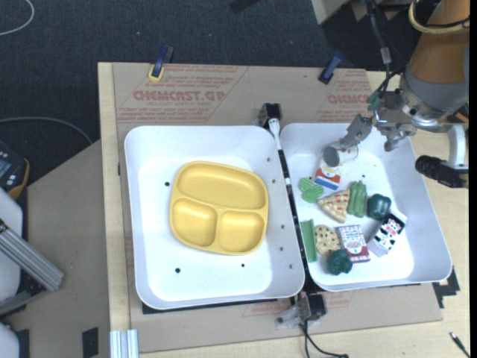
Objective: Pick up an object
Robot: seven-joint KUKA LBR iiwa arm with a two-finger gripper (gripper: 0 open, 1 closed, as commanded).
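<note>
Nearest you, small toy foods (346, 226) look light, rigid and slippery, so pinch across a narrow side; gripper (350, 142) hovers open, empty.

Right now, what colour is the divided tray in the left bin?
Yellow: the divided tray, seen in the camera view.

Yellow tray (218, 206): glossy smooth plastic. White bins (149, 259): matt plastic. Bench board (119, 103): matt printed brown paper. Gripper (339, 152): dull grey metal.

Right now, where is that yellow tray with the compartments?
The yellow tray lies in the middle of the left white bin, across the divider from the right bin that holds the small toys.
</note>
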